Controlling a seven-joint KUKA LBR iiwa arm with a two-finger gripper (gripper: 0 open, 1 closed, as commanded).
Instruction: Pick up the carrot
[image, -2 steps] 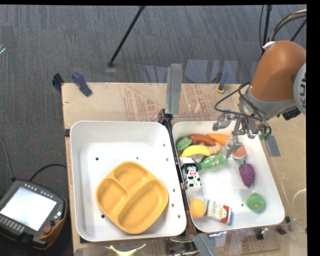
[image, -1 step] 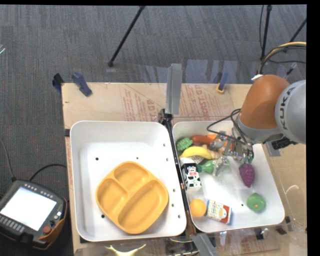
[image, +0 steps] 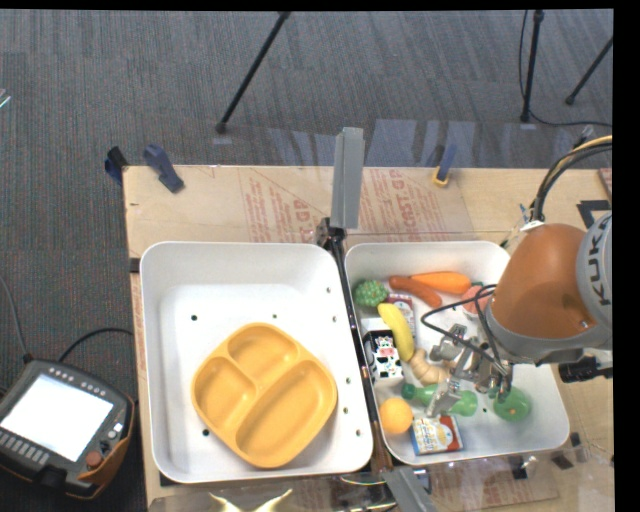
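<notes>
The carrot (image: 432, 283), orange and tapering to the left, lies flat near the back wall of the right bin (image: 455, 249). My gripper (image: 470, 375) hangs lower in the same bin, in front of and right of the carrot, well apart from it. It hovers just above a green toy (image: 447, 399) and beside a beige piece (image: 428, 372). The orange wrist band (image: 540, 285) covers the bin's right side.
Around the gripper lie a banana (image: 397, 330), broccoli (image: 370, 293), a cow-print carton (image: 382, 357), an orange (image: 396, 415), a small juice box (image: 435, 435) and a green pear (image: 513, 405). The left bin (image: 170, 290) holds a yellow divided plate (image: 265, 393).
</notes>
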